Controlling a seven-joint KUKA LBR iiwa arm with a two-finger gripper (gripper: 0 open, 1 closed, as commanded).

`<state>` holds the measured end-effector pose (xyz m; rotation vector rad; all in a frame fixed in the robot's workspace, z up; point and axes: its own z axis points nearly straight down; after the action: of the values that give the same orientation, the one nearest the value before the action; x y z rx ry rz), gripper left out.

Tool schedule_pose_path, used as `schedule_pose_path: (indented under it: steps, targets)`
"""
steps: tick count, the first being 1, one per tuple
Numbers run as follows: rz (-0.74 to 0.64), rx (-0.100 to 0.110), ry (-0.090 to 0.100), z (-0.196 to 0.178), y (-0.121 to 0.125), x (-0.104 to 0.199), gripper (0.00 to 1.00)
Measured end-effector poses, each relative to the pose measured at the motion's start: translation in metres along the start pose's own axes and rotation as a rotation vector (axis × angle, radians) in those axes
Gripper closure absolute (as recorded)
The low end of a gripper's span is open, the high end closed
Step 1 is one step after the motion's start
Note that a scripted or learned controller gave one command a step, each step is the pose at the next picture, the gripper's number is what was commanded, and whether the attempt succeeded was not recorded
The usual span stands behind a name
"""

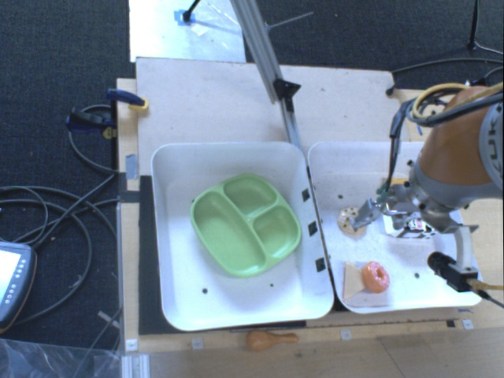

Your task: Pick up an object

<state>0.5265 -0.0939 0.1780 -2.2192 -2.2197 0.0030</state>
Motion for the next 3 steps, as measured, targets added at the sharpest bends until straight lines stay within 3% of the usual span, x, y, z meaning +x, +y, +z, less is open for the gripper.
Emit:
schedule_pose_path:
  steps: [1, 2, 3]
  targets:
    - [0.000, 0.002, 0.001, 0.057, -0.007, 0.007, 0.00]
    - [0.001, -0.007, 0.000, 0.043, -0.004, 0.007, 1.00]
    - [-0.004, -0.010, -0.001, -0.004, -0.011, 0.007, 1.00]
